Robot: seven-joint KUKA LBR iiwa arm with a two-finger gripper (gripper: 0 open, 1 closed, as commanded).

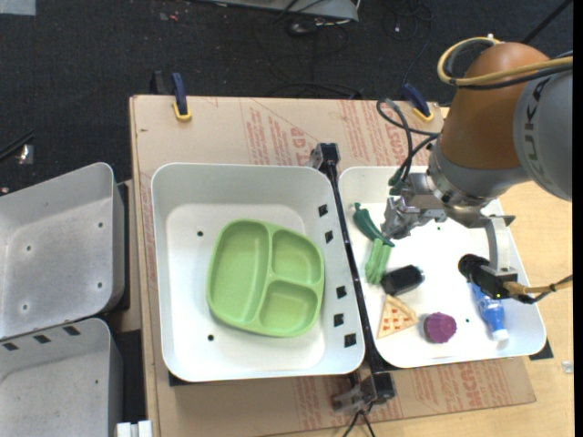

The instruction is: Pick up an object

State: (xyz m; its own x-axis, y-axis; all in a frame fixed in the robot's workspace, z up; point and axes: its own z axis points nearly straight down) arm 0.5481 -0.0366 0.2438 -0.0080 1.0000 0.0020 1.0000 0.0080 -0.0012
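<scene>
Over the right bin point(524, 340) — end effector point(393, 228) down low.
Hovering by green object point(377, 260), likely lining up a grab — can't tell how wide.

So two bins sit side by side on the surface point(246, 121). Left bin point(173, 198) has a divided tray point(266, 279) in it. Right bin point(524, 335) holds a pizza slice toy point(394, 319) at the front, a ball point(440, 327) right beside it, and a tube point(490, 314) further right.
</scene>
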